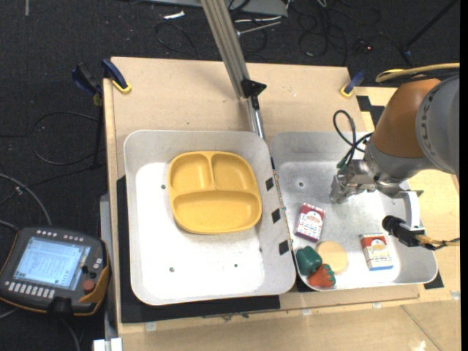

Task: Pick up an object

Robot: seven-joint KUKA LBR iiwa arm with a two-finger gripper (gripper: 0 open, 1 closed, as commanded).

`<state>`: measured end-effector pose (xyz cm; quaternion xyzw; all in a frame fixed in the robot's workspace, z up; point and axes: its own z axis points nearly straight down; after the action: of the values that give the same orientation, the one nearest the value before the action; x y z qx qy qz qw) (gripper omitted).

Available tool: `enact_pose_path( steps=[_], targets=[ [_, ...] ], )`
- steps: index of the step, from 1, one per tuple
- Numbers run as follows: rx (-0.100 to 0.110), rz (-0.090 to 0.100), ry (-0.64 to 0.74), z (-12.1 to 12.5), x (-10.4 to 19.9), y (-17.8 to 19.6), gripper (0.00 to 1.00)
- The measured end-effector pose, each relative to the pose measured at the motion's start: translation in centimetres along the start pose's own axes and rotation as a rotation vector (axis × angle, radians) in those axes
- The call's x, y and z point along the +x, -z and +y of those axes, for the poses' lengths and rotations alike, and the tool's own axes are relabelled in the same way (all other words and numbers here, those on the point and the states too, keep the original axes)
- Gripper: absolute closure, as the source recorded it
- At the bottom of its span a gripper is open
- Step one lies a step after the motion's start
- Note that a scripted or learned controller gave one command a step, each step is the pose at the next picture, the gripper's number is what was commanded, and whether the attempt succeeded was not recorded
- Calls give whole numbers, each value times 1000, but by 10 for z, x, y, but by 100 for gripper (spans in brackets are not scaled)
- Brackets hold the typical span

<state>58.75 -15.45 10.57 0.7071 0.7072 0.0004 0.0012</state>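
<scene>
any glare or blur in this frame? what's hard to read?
Camera view: even overhead light, soft shadows; mild glare on the right bin floor; yellow tray and small boxes sharp; gripper dark against the arm, its tips hard to read; floor around the bench underexposed.

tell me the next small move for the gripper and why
Probably shift toward the camera and slightly left, then descend over the red-and-white carton. The gripper sits above bare floor of the right bin, and that carton is the nearest object, lying apart from the others.
</scene>
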Motion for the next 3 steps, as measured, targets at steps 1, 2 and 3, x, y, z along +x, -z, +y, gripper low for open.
enact_pose_path(
  steps=[1,2,3],
  targets=[
    [-4,-1,0,2,-10,50,100],
    [-5,-2,2,6,-15,113,100],
    [-5,-2,2,8,-15,164,100]
  ],
)
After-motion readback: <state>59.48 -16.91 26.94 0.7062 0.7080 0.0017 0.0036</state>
